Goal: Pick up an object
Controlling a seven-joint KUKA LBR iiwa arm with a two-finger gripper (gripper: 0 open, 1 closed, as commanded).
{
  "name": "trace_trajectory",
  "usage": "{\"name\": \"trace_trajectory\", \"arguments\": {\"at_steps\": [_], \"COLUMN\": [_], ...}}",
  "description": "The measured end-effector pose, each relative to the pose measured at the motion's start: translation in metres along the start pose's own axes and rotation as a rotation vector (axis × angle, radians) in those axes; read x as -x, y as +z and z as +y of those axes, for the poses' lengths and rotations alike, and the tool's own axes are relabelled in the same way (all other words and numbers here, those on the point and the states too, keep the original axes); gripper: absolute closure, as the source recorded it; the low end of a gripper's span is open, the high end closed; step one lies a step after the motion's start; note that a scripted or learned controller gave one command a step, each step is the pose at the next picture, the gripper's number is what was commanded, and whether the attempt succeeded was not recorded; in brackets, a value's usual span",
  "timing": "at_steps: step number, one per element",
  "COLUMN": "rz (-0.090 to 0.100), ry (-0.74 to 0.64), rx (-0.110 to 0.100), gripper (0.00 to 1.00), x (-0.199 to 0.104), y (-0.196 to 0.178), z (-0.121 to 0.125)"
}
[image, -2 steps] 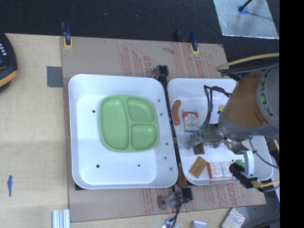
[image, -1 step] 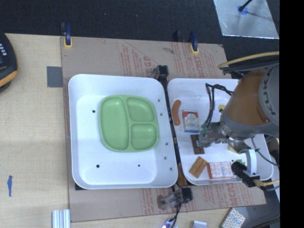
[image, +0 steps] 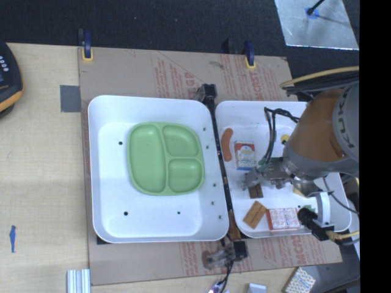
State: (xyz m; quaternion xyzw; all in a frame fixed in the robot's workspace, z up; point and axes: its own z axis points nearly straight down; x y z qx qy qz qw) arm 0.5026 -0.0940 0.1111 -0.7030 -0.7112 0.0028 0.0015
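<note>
Hovering my gripper (image: 253, 180) low over small dark-brown block (image: 255, 191) in right white bin (image: 244, 112) | target choice, I judge | finger state unreadable

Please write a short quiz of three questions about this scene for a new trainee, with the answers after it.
1. True or false: the green divided plate lies in the left bin.
2. Which item lies nearest the divider between the bins, in the right bin? A) the orange sausage-shaped item B) the small box with a red top C) the flat carton
3. Fill in: the gripper is low over the ____ bin, close to a small dark brown piece.

Key
1. True
2. A
3. right
</note>
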Motion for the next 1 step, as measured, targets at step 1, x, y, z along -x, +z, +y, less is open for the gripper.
{"name": "trace_trajectory", "arguments": {"at_steps": [1], "rz": [-0.001], "ry": [-0.001], "rx": [0.001], "gripper": [1.00], "x": [0.0008], "y": [-0.0102], "z": [0.0001]}}
